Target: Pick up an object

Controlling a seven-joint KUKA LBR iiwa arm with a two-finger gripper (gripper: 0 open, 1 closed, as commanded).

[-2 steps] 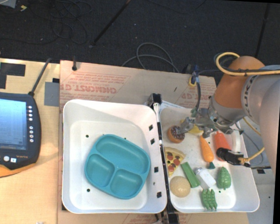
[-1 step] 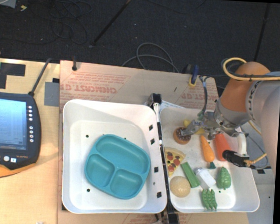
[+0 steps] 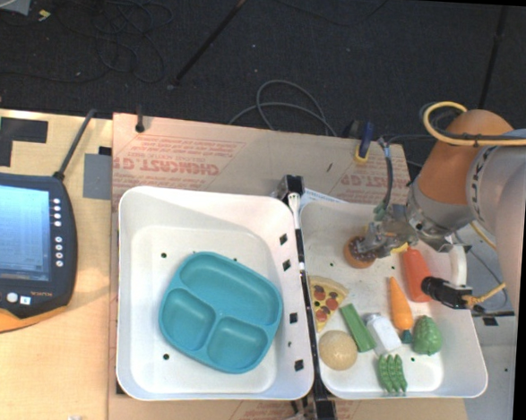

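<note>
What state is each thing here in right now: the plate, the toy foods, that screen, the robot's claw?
Teal divided plate: flat in left bin, compartments bare.
Pizza slice: flat by right bin's divider.
Carrot: lying down.
Broccoli: on its side.
Screen: lit.
Gripper: low over a small brown object; grasp unclear.

arm: grey with orange band, reaches in from right edge over right bin's far right corner | wrist: bent down and leftward | gripper (image 3: 368,245): low near right bin's far edge, pointing down into it
</note>
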